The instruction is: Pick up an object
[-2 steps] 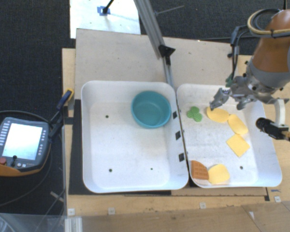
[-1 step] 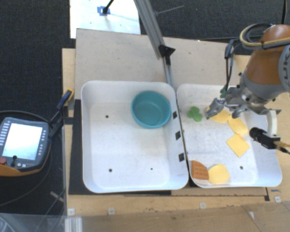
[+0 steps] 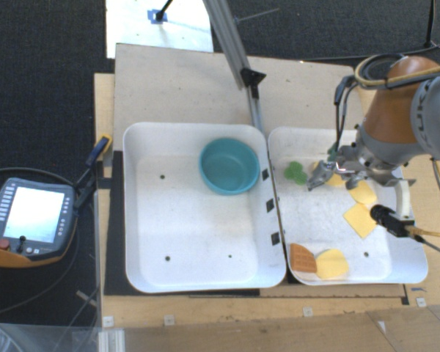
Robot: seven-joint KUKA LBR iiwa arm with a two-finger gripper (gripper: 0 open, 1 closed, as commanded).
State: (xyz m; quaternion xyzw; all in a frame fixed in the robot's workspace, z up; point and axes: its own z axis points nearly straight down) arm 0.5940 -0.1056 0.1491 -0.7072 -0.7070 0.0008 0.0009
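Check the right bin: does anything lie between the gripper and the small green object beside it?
Nothing visible does. The gripper hangs over the right bin, and the green object lies just to its left in this view, with bare bin floor between them. The yellow pieces lie on the other side.

Bench [image 3: 183, 86] (two white bins [image 3: 154, 262])

A grey arm [image 3: 433, 119] with a rounded orange band, black cables looping alongside, and what seems a metallic gripper [image 3: 321, 176].

Looks like a robotics lab setup

Teach pendant [image 3: 31, 222] sitting at 9 o'clock on dark carpet [image 3: 44, 72], plywood bench [image 3: 183, 68], cables [image 3: 433, 9] trailing off at 1 o'clock, metal camera pole [image 3: 227, 31] up at 12.
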